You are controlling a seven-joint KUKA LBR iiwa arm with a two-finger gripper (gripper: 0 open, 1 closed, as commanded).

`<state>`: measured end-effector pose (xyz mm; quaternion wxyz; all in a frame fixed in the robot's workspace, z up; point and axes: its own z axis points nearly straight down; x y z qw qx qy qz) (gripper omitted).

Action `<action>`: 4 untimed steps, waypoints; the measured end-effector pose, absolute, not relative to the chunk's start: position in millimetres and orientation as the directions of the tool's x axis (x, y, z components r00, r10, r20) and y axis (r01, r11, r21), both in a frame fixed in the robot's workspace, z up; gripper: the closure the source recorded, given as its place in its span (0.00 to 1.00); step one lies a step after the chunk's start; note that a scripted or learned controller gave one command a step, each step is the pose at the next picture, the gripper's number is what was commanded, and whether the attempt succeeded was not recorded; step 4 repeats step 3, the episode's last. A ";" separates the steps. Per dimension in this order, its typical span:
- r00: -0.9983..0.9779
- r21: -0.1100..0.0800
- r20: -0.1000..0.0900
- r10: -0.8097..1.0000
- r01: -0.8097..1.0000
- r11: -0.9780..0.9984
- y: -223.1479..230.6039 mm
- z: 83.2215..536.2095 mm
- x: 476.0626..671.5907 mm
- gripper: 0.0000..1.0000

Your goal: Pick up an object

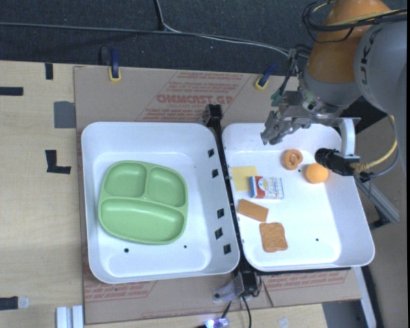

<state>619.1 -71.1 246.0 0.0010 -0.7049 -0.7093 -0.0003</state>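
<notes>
My gripper [276,132] hangs over the back of the right bin [342,248], its dark fingers pointing down, nothing visible between them. Just right of it lies a small orange doughnut-shaped piece [292,158], and further right an orange ball [316,173]. Nearer the bin's middle sit a yellow square slice [242,178] and a small white, red and blue packet [267,186]. Below them lie an orange-brown wedge [252,210] and a toast-coloured piece [273,236].
The left bin [99,139] holds a green divided plate [143,201]. A black divider with clips [221,176] runs between the bins. The arm's grey body and orange band [345,36] loom over the back right corner, with a black cable fitting [335,160] by the ball.
</notes>
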 end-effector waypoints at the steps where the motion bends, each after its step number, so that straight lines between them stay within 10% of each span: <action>1: -0.007 -0.002 0.002 1.000 1.000 0.007 -10.3 247.5 609.4 1.00; 4: -0.006 -0.004 0.000 1.000 1.000 0.006 92.8 227.3 581.2 1.00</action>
